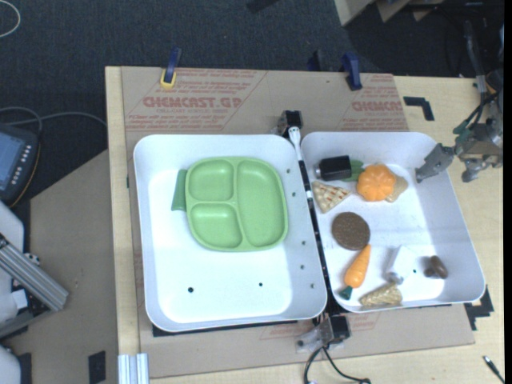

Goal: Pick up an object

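One orange fruit (377,182) left of tool (448,165), well apart, tool's fingers spread, holding nothing.

Even, fairly bright light falls on my surface (240,86) from overhead, and both white bins (160,238) read almost washed out, with little detail in their floors. Shadows are soft and short: a faint one hugs the green tray (236,202), and small ones sit under the items in the right bin (448,214). The dark floor (120,14) beyond stays dim. The whole frame is slightly soft and grainy, and my end effector (448,162) looks blurred at the right edge.
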Available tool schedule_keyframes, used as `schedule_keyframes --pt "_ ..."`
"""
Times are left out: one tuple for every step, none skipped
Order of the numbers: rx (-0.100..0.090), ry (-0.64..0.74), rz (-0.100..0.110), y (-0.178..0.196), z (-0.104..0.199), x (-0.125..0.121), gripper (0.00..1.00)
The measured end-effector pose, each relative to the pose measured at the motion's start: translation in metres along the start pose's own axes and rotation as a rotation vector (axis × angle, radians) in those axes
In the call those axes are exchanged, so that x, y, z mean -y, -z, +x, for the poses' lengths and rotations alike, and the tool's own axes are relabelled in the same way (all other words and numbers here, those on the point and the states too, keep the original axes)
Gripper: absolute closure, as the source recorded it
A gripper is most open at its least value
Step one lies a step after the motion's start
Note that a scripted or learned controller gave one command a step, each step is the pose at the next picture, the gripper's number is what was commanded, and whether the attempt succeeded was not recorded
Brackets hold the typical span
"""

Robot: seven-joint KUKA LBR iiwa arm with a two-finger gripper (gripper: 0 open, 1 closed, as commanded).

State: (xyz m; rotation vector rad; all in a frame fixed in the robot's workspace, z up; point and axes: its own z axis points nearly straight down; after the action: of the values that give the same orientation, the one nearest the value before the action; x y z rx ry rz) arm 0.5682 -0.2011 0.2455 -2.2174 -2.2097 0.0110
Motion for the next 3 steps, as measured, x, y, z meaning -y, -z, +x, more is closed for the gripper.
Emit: schedule_keyframes --pt "0.003 0.003 -0.013 0.007 0.001 -0.002 0.00" --pt "0.001 0.005 -0.008 -0.050 0.008 -0.009 0.00" --pt "0.001 0.005 -0.007 -0.100 0.016 -0.016 0.00"
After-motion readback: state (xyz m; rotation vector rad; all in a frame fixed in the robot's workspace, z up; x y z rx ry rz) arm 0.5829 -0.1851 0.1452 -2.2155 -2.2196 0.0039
